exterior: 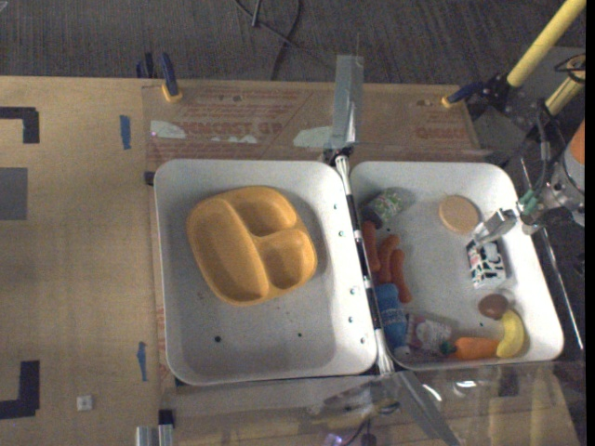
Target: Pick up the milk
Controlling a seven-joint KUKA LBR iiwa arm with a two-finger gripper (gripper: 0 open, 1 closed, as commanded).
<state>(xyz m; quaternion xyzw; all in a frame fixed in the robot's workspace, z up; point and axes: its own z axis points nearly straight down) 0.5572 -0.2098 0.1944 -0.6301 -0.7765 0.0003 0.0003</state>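
Two white bins are set side by side on the bench. The left bin (177, 342) is taken up mostly by a yellow divided plate (251, 242), with bare floor left along its lower and right edges. In the right bin (423, 291) the things are crowded against the walls: a green-topped item (388, 203) and sausages (389, 260) along the left wall, a blue packet (390, 312) and a carrot (475, 347) along the lower edge, a banana (511, 334) in the lower right corner. The middle floor is left bare. A round tan disc (459, 214) is seen near the upper wall.

The milk (487, 263), a small cow-patterned carton, is found near the right wall. The gripper (495, 223) is held just above the carton's top, reached in from the right rim at a slant. Whether its fingers are spread or closed cannot be told.
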